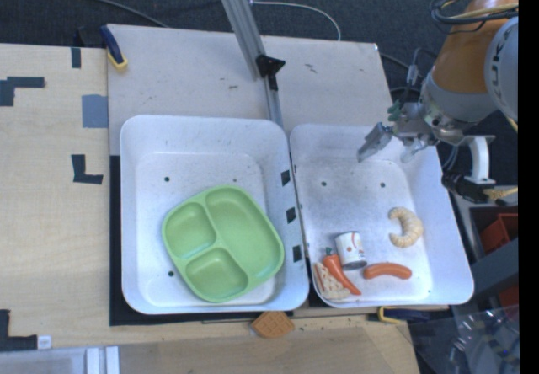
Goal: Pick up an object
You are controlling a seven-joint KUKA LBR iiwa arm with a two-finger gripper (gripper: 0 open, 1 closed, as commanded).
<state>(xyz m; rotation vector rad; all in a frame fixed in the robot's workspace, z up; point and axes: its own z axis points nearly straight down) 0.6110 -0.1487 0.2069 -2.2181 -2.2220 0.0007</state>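
Two white bins are set side by side on the bench, the left bin (135,195) filling the lower middle of the frame and the right bin (354,170) sitting just beside it toward lower right. The arm (472,52) is seen at the upper right, grey with an orange top, reaching in over the far rim of the right bin. A green plate (223,242) with three compartments is parked in the left bin, toward its near right corner.

The gripper (394,143) is hung over the upper right part of the right bin, fingers spread apart and nothing caught between them, so it's released.

The pickable stuff is all bunched in the lower part of the right bin, well apart from the gripper: a pale croissant (406,227) at the right, an orange sausage (387,271) below it, a small can (349,248) on its side to the left, and a carrot (341,274) lying against a pizza slice (328,284) in the near left corner.

A cookie (271,324) is left on the bench just below the bins.
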